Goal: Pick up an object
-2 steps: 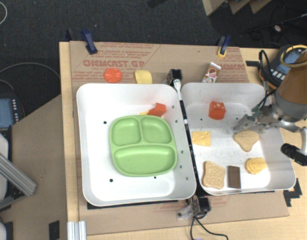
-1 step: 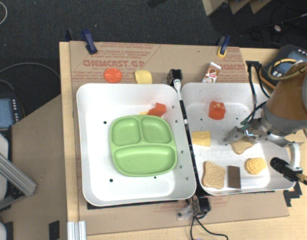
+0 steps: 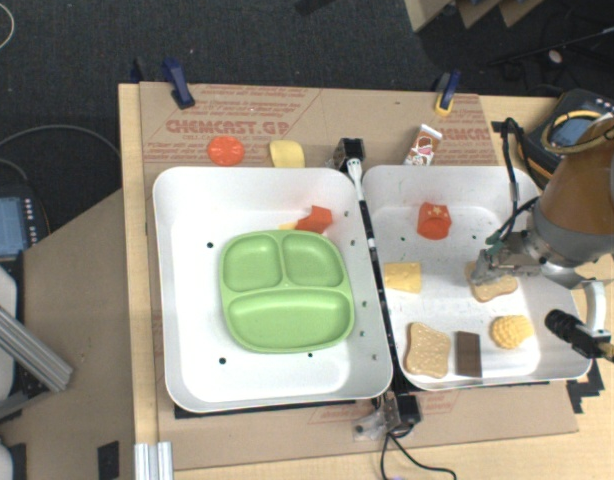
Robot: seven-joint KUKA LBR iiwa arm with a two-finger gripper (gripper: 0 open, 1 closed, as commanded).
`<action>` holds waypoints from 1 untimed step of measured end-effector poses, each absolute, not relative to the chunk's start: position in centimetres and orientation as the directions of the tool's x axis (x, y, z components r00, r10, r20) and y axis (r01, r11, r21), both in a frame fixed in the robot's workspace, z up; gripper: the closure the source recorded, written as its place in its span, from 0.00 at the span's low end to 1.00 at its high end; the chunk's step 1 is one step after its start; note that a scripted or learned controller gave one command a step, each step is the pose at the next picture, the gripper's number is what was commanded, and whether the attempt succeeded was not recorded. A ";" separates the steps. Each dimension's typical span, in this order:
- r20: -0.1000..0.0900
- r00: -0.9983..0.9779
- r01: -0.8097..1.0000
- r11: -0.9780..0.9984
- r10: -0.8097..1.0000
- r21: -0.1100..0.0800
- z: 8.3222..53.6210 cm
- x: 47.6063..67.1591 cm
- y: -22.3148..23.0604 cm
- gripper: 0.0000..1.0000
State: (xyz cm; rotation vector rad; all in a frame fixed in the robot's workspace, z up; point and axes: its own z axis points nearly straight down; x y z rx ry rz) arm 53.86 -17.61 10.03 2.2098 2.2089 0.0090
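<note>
My gripper (image 3: 490, 268) is low in the right bin (image 3: 457, 183), near its right side, directly over a tan flat food piece (image 3: 499, 290) and touching or almost touching its top edge. The piece lies on the bin floor. Around it in the same bin are a red item (image 3: 434, 220), a yellow cheese block (image 3: 403, 278), a bread slice (image 3: 427, 350), a brown bar (image 3: 468, 353) and a round yellow bumpy item (image 3: 511, 331). The grey and orange arm (image 3: 577, 203) comes in from the right.
The left bin (image 3: 187, 268) holds a green divided plate (image 3: 285, 290) and an orange piece (image 3: 314, 219) behind it. Behind the bins on the cardboard lie an orange disc (image 3: 225, 150), a yellow piece (image 3: 286, 154) and a small carton (image 3: 423, 145). Blue clamps (image 3: 177, 82) hold the board's back edge.
</note>
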 end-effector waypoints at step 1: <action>-0.007 0.001 1.000 -0.001 1.000 0.014 9.9 53.8 -17.6 0.00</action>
